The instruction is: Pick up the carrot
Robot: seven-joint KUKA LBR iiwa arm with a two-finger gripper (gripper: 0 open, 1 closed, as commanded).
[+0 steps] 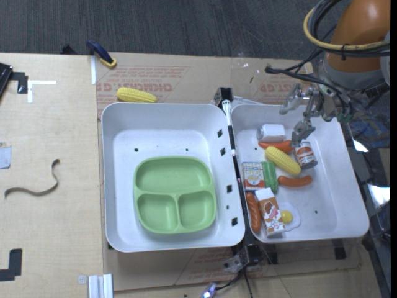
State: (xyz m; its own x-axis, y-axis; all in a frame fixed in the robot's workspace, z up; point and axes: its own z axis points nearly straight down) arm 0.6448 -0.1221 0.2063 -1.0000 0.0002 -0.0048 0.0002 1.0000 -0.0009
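My bench (49, 141) is pale wood, with brown cardboard (161, 82) printed in red letters laid under the two white bins. Beyond its far edge the floor is dark grey carpet (173, 11). A yellow corn cob (136, 95) lies on the cardboard just past the far rim of the left bin (118, 185), and a blue and yellow clamp (101, 53) sits at the cardboard's far corner. A thin dark cord (37, 185) curls on the bare wood well apart from the bins.

The left bin carries a green divided tray (175, 194) in its middle. The right bin (335, 197) is crowded toward its left wall. The carrot (276, 146) lies there, orange and partly covered by a second corn cob (283, 160) that crosses over it; a white block (272, 131) rests just beyond it toward the far rim. A small can (305, 156) stands beside the cob, an orange sausage (295, 180) lies nearer the front, and cartons (270, 211) and a green piece (270, 175) sit along the left wall.

My gripper (303, 131) hangs over the far part of the right bin, just above the can and near the carrot. Its fingers are small and dark against clutter, so I cannot tell whether they are parted or closed. My orange band (363, 17) and cables are cut off at the upper right.
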